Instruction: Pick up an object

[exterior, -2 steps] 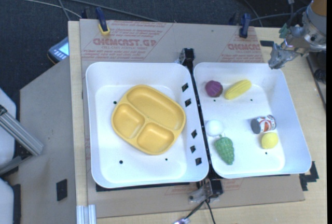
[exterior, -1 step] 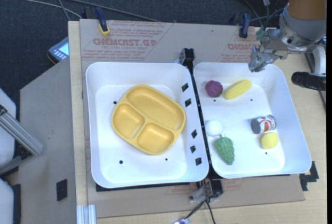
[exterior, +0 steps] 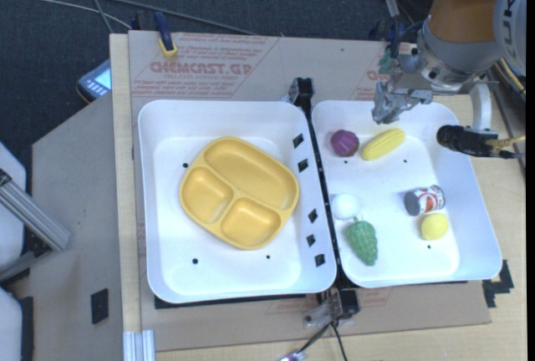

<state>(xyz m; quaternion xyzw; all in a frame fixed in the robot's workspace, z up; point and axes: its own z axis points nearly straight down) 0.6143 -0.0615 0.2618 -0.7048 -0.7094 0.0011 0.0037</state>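
My gripper [exterior: 389,110] hangs over the back of the right bin [exterior: 468,267], just above and behind a yellow corn cob [exterior: 382,144]; nothing shows between its fingers. A purple round fruit [exterior: 343,142] lies left of the corn. Further forward sit a white ball [exterior: 344,204], a green bumpy vegetable [exterior: 363,241], a small can [exterior: 425,200] on its side and a yellow lemon [exterior: 434,226]. The left bin [exterior: 159,184] holds a yellow divided plate [exterior: 239,191].
Black clips [exterior: 301,89] mark the divider between the bins. A black handle-like part [exterior: 464,139] juts over the right bin's right rim. Cables run across the dark floor behind the bench, and a blue-yellow clamp [exterior: 165,34] grips the board's back edge.
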